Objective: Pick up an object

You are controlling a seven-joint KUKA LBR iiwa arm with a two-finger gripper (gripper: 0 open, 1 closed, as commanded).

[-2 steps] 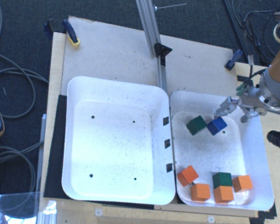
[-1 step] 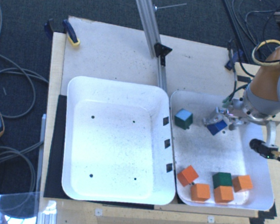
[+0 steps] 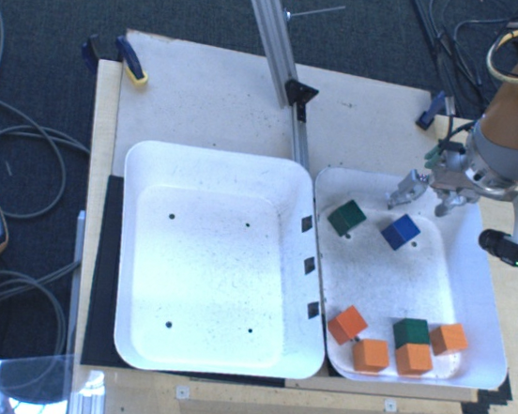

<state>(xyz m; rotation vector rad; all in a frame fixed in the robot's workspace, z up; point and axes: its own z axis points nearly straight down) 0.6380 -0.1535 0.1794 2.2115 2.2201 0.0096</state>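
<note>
Gripper (image 3: 428, 194) hangs over the far end of the right bin (image 3: 485, 288), fingers spread apart w/ nothing between them. Blue cube (image 3: 400, 232) sits just below it, green cube (image 3: 346, 217) beside it to the left, both apart from the fingers.

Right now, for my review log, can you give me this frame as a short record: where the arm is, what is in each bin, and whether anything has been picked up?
arm: reaches in from the right, gripper over the far end of the right bin
fingers: spread, nothing between them
nearest items: blue cube and green cube, apart from each other, below the gripper
near end of right bin: four orange cubes and a second green cube, clustered
left bin: white, speckled
picked up: nothing yet
</note>
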